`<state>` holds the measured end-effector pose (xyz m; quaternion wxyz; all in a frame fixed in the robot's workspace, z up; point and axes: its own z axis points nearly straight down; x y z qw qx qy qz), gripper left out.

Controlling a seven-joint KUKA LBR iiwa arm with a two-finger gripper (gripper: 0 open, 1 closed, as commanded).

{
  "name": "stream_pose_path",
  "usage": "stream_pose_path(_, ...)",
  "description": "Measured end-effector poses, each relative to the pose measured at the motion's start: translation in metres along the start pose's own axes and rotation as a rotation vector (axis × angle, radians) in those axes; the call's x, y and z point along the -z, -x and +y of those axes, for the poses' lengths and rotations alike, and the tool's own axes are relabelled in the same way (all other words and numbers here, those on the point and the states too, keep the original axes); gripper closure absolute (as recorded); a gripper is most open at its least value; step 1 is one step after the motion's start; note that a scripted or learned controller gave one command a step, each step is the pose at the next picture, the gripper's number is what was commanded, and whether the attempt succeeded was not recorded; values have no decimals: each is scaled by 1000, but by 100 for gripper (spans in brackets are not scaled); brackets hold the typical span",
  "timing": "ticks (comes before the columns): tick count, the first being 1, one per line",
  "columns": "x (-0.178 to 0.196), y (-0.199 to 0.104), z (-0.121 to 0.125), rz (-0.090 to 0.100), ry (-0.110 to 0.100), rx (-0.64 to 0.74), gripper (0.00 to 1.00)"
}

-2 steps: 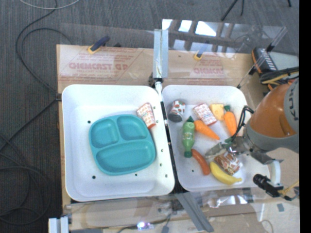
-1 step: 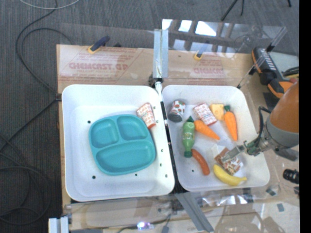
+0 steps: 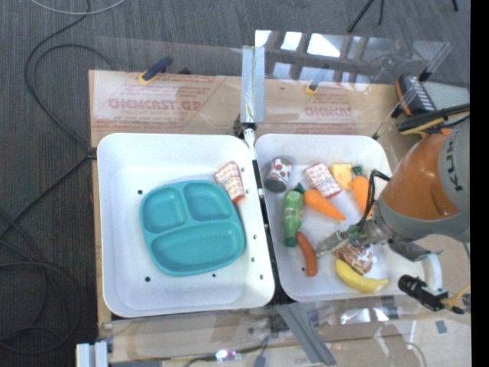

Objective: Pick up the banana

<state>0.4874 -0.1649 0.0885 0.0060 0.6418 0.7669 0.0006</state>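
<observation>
The arm [image 3: 432, 186] leans in over the right bin [image 3: 378, 147]. In the left bin [image 3: 114, 159] sits a teal tray [image 3: 192, 226], with a small carton [image 3: 230, 180] by the bin's right wall. The banana [image 3: 359, 278] lies near the right bin's front edge, just under the gripper [image 3: 348, 243], which hangs over a packet [image 3: 357, 257]; open or closed, I cannot tell.

Single fixed camera, mounted high above the pale brown board worktop [image 3: 183, 105], looking down at a slant. Both shallow white plastic bins [image 3: 122, 281] fit in frame; dark grey carpet floor [image 3: 46, 205] borders the worktop's left and far sides.
</observation>
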Motion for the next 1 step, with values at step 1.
stream_pose_path(1,6,50,-9,16,-6,96,0)
